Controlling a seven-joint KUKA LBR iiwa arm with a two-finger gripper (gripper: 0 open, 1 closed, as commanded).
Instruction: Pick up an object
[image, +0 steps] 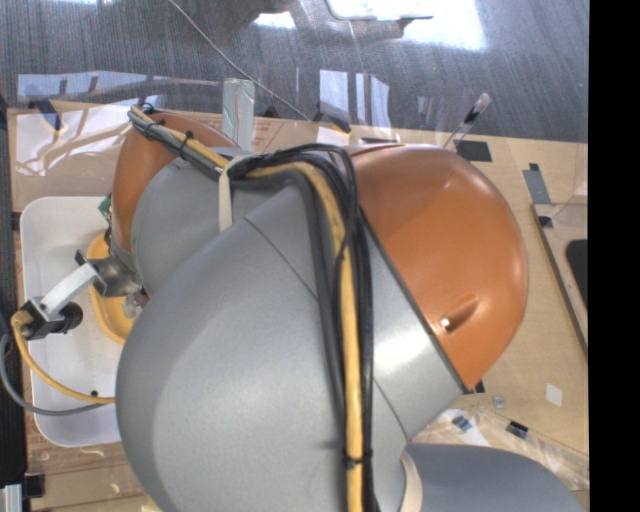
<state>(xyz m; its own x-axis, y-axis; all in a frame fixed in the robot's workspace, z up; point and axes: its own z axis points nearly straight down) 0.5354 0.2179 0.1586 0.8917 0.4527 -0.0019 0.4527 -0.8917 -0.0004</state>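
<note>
Across nearly the whole camera view looms the arm (300, 350), its grey shells and orange band so close to the lens that they hide most of the bench (520, 330). A bundle of black and yellow cables (340, 300) runs down the arm's length. Left of the arm, one white bin (45, 300) shows its rim and a strip of floor. Inside that bin, just at the arm's left edge, a yellow object (108, 305) peeks out, partly covered by the wrist hardware; what it is cannot be told. Nearer the bin's left rim, a white bracket with a black fitting (50, 305) juts from the arm, and a yellow hose (45, 385) loops over the bin floor beneath it. The claw itself lies somewhere under the arm's bulk, so I cannot tell its state. Judging by the arm reaching down over the bin, the pick seems under way, yet no lifted object is visible, so the grasp remains unconfirmed.
</note>
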